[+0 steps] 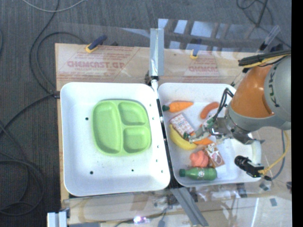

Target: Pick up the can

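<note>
Can (182, 123): my best guess is the pink-and-white labelled piece lying on its side in the right bin (246, 171), close to the bin's left wall and nearer the far edge than the near one. It's too small to confirm it's a can.

- Neighbours: banana (181, 139) touching or just beside it on the near side, carrot (181, 106) toward the far edge, gap between them small.
- Gripper (208, 130) is low over the bin's middle, just right of the can, above a small orange piece (204, 141). Open or closed: can't tell, the wrist hides it. Nothing visibly held.
- Handling, as a judgement: light, rigid, smooth wall, so it'll roll or slip under an off-centre pinch. Take it across the body at mid-length, jaws square to its long axis, not on the end rims.
- Risk: banana crowds one side, so a finger may land on it.
- Other clutter: bottle (199, 174) along the near edge, red lump (200, 159) above it. Left bin (75, 174) carries a green tray (122, 126).
</note>
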You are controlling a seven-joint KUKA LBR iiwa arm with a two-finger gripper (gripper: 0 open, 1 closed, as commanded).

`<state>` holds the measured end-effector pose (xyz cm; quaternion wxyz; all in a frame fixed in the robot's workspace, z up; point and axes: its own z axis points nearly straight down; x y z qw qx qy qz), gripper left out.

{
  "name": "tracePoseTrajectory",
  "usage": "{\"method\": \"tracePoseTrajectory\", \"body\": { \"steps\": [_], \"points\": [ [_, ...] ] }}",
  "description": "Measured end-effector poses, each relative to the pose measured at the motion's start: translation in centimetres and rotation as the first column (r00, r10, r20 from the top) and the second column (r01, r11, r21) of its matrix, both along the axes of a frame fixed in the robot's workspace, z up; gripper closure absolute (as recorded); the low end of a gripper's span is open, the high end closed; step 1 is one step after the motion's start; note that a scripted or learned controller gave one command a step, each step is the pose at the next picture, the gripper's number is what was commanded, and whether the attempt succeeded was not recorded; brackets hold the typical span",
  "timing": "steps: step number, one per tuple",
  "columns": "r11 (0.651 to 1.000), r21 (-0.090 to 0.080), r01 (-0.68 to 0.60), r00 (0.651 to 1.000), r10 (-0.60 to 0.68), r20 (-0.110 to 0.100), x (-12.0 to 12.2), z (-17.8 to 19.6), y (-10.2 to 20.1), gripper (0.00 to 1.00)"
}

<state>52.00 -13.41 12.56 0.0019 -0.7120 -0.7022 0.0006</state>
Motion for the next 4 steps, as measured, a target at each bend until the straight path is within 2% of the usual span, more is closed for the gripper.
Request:
{"method": "tracePoseTrajectory", "body": {
  "steps": [1, 2, 3, 4],
  "points": [
    [0.998, -0.003, -0.060, 0.998, 0.060, 0.021, 6.7, -3.4, -7.4, 0.00],
    [0.998, 0.007, -0.061, 0.998, 0.061, 0.015, 12.9, -3.5, -7.8, 0.00],
    [0.989, -0.003, 0.147, 0.989, -0.147, 0.014, 9.3, -3.6, -1.8, 0.00],
    [0.994, -0.004, 0.114, 0.994, -0.114, 0.002, 9.6, -3.3, -5.7, 0.00]
  ]
}}
